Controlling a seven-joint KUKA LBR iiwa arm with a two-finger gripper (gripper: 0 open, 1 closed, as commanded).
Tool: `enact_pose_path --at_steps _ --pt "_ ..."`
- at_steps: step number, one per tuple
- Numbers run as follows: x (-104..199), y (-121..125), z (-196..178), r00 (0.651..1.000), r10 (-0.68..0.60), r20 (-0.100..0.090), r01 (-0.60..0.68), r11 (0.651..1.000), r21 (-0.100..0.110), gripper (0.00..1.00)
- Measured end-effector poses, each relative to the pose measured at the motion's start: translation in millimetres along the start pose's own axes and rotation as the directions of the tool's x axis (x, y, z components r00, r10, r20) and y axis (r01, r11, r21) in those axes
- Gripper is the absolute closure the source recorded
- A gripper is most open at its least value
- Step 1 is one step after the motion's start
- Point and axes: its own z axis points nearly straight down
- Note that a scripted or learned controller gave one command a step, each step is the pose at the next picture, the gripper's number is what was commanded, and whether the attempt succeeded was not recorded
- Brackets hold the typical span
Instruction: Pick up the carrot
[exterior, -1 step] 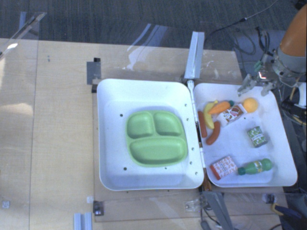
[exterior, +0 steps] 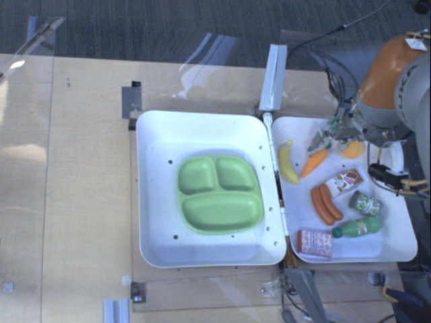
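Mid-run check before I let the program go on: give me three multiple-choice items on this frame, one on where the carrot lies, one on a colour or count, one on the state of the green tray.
1. Where does the carrot lie?
A. In the right bin, between the banana and the gripper
B. On the green tray
C. On the bare bench

2. How many compartments does the green tray have?
A. Two
B. Three
C. Five

3. What state is the green tray in?
A. Heaped with toy food
B. Flipped upside down
C. Nothing lies on it; it sits flat in the left bin

Answers:
1 A, the orange carrot lies slanted right of the banana, with the gripper at its upper end.
2 B, two small sections sit above one wide one.
3 C, every section shows bare green.
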Motion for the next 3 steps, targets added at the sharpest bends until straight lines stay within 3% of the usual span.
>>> enact_pose_path --at_steps 1,2,3 --pt "-8 11 16 0.984 -0.178 -0.004 0.178 0.984 0.009 0.0" --pt "-8 15 5 0.983 -0.182 0.008 0.182 0.983 -0.004 1.0" --pt "8 16 -81 0.983 -0.182 0.001 0.182 0.983 -0.001 1.0"
